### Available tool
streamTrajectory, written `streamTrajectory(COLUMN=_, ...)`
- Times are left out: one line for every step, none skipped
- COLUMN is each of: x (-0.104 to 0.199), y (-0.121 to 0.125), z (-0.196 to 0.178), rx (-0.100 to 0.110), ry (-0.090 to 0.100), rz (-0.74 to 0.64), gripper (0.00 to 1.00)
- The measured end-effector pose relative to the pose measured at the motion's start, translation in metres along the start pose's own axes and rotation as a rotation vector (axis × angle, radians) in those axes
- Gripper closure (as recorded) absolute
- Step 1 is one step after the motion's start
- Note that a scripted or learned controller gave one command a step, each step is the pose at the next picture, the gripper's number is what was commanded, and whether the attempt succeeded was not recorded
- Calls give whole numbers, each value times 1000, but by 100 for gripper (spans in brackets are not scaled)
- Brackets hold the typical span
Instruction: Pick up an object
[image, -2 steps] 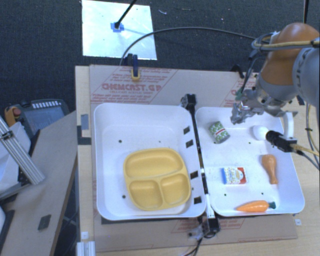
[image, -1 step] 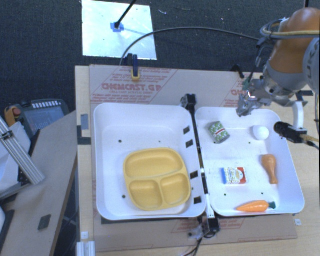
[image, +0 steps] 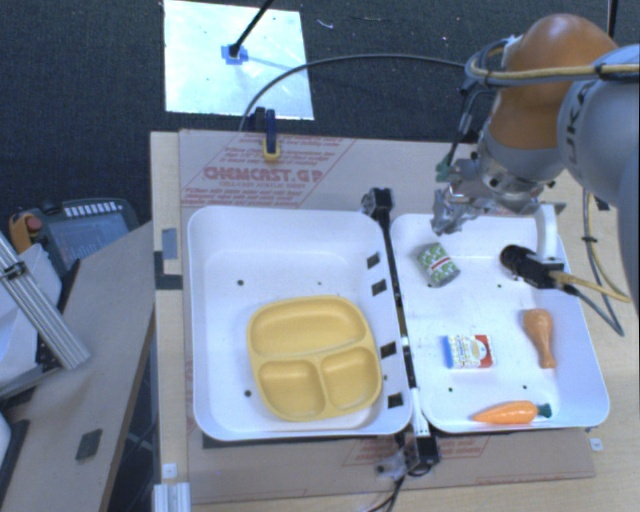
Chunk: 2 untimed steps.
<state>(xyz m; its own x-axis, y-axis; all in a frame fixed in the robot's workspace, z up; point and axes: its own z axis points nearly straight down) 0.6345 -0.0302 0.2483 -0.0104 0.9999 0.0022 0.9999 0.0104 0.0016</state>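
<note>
tool (image: 447, 217) just above green can (image: 437, 263), right bin (image: 590, 390)

Right bin (image: 590, 395) — can (image: 437, 263), carton (image: 468, 351), drumstick (image: 540, 335), carrot (image: 512, 411) well apart, bare floor between.

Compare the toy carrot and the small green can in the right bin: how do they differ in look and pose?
The carrot is orange, long and tapered; the can is green and white, short and stubby. The carrot lies near the bin's front edge, far from the gripper; the can lies tilted just below it. Both rest in the right bin, unheld.
</note>
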Motion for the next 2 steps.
streamTrajectory(x=56, y=-14, z=3, rx=1, ry=0, rz=0, gripper=100)
streamTrajectory(x=110, y=-14, z=20, rx=1, ry=-1, rz=1, gripper=100)
